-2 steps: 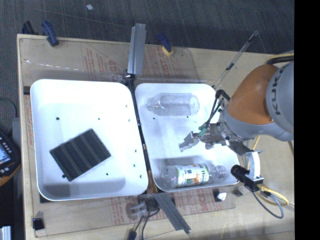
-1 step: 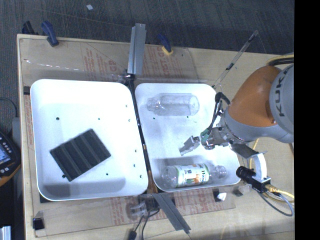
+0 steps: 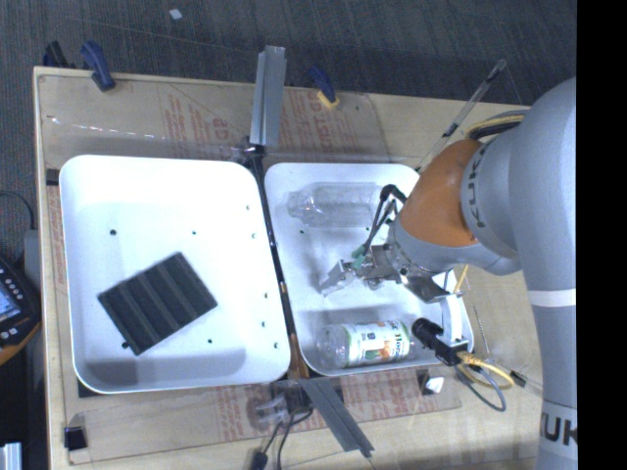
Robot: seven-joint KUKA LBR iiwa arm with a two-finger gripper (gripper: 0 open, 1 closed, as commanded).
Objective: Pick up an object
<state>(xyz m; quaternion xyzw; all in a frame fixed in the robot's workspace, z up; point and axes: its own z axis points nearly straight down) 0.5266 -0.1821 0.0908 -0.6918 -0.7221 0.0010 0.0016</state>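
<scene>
My gripper hangs low over the middle of the right bin, pointing left, with bare white floor under its tip. A clear plastic bottle lies on its side at the back of that bin, a short way beyond the gripper. Along the bin's front wall lies a second clear bottle with a green and white label, just in front of the gripper. I see neither bottle touching the gripper. A black ridged slab rests tilted on the floor of the left bin.
The grey arm with its orange band covers the right bin's right side. A metal bar stands at the back between the bins, and blue clamps grip the bench's rear edge. A yellow cable trails at the front right.
</scene>
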